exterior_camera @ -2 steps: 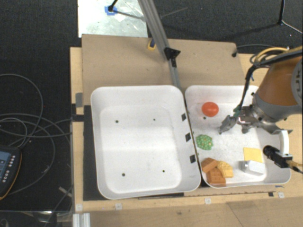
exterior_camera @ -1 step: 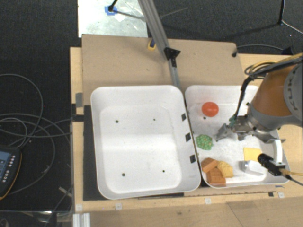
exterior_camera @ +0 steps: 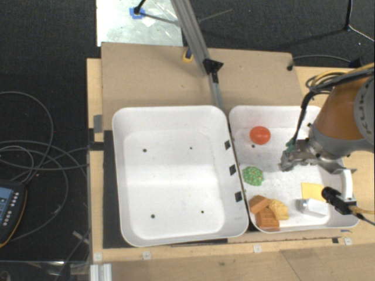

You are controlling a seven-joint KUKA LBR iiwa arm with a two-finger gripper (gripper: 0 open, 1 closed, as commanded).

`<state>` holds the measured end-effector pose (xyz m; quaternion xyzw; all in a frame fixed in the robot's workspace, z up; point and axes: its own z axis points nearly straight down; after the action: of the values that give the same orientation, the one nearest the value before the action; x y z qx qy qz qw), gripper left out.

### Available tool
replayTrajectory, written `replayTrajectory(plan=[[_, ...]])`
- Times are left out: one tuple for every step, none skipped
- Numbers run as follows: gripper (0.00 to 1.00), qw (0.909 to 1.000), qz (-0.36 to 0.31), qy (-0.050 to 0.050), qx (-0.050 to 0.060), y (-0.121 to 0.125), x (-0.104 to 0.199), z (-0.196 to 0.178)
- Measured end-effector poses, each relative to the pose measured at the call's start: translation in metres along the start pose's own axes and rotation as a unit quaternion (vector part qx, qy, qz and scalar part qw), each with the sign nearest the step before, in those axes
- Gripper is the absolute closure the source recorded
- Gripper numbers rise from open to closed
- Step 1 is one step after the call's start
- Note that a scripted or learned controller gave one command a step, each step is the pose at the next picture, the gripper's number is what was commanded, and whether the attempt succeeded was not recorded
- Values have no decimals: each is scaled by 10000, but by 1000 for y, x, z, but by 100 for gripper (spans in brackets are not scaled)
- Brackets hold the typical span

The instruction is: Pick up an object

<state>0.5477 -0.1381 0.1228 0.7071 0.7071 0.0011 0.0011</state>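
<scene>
Claw (exterior_camera: 287, 161) low in right bin (exterior_camera: 275, 115), finger state can't tell, nothing seen held, sitting between red ball (exterior_camera: 260, 135) and green ball (exterior_camera: 253, 175); likely closes on bare floor, missing both.

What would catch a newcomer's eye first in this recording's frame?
Most striking is the grey and orange arm reaching in from the right, its claw low over the right bin. Next comes that bin's bright clutter: a red ball near the back, a green ball by the left wall, and orange-brown blocks at the front. The left bin looks bare beside it.
</scene>
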Motion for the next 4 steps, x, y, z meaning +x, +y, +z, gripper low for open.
replayTrajectory(plan=[[100,10000,-25,-7,-15,7,0,-44],[100,10000,-25,-12,-27,10,-3,-109],[100,10000,-24,-10,-19,12,-6,-153],[100,10000,-47,7,7,8,40,-152]])
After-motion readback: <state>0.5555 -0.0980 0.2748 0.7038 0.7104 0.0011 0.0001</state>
